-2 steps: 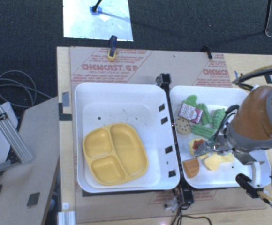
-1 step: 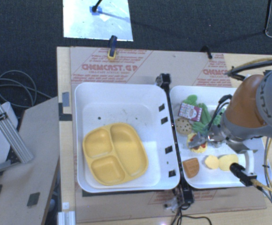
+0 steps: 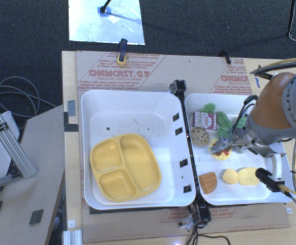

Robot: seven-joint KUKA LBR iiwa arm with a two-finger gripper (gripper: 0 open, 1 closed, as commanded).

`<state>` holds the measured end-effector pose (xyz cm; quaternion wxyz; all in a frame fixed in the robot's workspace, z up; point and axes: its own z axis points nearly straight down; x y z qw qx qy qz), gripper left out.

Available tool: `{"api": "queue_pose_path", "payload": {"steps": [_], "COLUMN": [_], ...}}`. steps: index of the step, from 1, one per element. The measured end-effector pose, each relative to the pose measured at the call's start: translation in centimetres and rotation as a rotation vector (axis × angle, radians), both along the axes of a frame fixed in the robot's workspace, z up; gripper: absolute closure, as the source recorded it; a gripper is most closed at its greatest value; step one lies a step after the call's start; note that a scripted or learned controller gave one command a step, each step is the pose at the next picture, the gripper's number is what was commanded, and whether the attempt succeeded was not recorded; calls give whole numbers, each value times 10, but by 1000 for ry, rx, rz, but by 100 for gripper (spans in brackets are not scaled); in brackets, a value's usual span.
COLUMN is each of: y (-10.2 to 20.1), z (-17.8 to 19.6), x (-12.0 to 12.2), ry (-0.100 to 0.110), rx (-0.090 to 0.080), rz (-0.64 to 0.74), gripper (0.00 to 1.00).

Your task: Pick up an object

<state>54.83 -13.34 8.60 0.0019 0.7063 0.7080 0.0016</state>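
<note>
Here the end effector (image 3: 223, 148) is low inside the right bin (image 3: 278, 195), above a small yellow and red toy (image 3: 221, 153) that lies near the middle of that bin. From this slanted view I cannot tell how it is set, or whether it has hold of anything, because the wrist covers the tip.

The task's thing can be any of the toys in the right bin. Just beside the end effector are a round cookie (image 3: 200, 136), a small red and white box (image 3: 204, 120) and green leafy pieces (image 3: 222, 122). Nearer the front wall lie an orange-brown piece (image 3: 207, 182) and two pale yellow pieces (image 3: 241, 176), touching each other. The left bin (image 3: 138, 103) holds a yellow divided tray (image 3: 124, 166), well apart from the arm.

I judge that these toys are light, hollow plastic, stiff and somewhat slippery, so they may slide away or tip when one side is touched first. The rounded yellow pieces are probably best taken across their narrow width, at the middle. The cookie is flat and would be hard to catch; the box offers two parallel sides, which seems the safest hold
</note>
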Motion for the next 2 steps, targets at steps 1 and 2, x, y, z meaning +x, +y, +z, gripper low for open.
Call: {"api": "queue_pose_path", "payload": {"steps": [1,2], "y": [1,76], "z": [11,104], "x": [0,19], "ry": [-3,-4], "rx": [1,2], "rz": [1,10], "gripper": [100,100]}}
